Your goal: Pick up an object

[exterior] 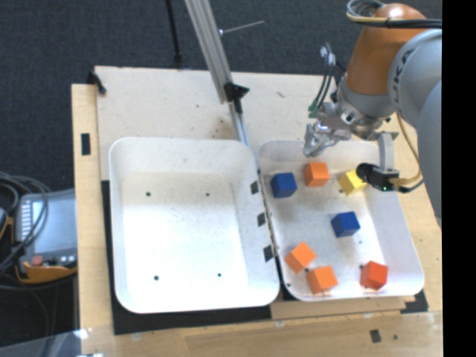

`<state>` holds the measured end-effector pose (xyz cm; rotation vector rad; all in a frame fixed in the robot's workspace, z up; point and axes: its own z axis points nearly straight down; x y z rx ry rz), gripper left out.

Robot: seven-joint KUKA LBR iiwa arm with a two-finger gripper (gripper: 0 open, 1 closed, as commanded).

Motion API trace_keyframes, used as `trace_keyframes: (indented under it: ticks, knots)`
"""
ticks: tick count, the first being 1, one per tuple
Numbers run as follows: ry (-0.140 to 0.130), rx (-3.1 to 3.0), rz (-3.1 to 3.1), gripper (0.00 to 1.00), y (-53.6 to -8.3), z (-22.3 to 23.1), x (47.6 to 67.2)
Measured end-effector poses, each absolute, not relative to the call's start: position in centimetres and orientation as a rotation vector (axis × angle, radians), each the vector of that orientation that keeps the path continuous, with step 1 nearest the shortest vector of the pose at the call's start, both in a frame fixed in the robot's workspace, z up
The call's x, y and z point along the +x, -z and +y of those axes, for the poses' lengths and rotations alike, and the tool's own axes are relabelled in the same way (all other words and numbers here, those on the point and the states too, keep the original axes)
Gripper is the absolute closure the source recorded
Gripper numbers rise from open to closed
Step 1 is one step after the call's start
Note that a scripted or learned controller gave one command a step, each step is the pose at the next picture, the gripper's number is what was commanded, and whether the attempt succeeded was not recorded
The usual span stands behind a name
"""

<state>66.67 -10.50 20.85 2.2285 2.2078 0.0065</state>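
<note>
This place looks like a robotics lab. A grey and orange arm (387, 58) reaches over a plywood bench (163, 103) with two white bins (119, 199), an aluminium rail (212, 43) stands above dark carpet (74, 21), and a control pendant (44, 233) lies left.

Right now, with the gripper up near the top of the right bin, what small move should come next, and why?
Probably a short descent onto the orange block at the far end of the right bin. The gripper sits just above and slightly left of it, nothing shows between the fingers, and that block stands apart from the blue block and the yellow block.
</note>
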Motion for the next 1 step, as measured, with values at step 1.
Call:
trace_keyframes:
  ticks: [1]
  knots:
    - [-0.007,2.221,2.213,1.0,-26.35,-10.66,66.81]
